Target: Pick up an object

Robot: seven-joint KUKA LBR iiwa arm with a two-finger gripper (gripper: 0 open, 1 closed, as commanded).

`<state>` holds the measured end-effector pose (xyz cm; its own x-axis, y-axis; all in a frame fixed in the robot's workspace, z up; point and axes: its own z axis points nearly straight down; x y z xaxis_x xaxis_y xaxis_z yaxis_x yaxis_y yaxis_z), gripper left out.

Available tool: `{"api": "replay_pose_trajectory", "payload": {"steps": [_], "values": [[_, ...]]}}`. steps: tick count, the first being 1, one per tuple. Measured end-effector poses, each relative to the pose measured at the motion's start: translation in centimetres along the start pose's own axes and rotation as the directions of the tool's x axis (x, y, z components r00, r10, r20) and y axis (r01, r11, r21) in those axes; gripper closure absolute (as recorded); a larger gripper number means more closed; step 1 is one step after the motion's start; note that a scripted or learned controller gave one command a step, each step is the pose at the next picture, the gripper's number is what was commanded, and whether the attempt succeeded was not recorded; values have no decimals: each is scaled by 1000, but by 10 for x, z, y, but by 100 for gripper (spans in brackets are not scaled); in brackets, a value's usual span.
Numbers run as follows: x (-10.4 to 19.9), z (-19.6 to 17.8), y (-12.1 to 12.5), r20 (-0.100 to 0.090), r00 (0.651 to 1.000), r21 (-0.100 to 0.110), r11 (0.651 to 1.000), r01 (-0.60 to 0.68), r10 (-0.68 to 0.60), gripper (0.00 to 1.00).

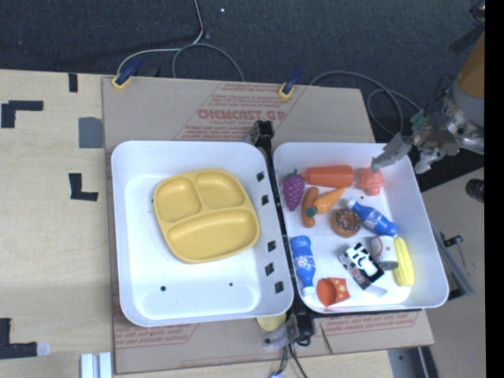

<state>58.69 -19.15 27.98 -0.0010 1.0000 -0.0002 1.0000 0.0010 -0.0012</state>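
Over right bin [421,211] | claw [387,157] just above red toy [370,181] | grip state: cannot tell

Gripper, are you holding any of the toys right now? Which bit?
Nothing is held. The gripper hangs over the top edge of the right bin, just beside the pink-red toy, with no toy between its fingers.

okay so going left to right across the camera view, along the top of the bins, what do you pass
Yellow divided plate in the left bin → purple grapes → orange hot dog → pink-red toy → gripper
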Motion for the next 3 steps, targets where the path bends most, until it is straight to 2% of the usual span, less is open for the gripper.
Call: {"api": "replay_pose_trajectory", "payload": {"steps": [1, 2, 3], "values": [[27, 95, -7, -3, 1000, 7, 1000, 1, -1, 0], [75, 178, 37, 7, 1000, -9, 1000, -4, 4, 0], [80, 172, 37, 2, 1000, -4, 1000, 0, 0, 100]]}}
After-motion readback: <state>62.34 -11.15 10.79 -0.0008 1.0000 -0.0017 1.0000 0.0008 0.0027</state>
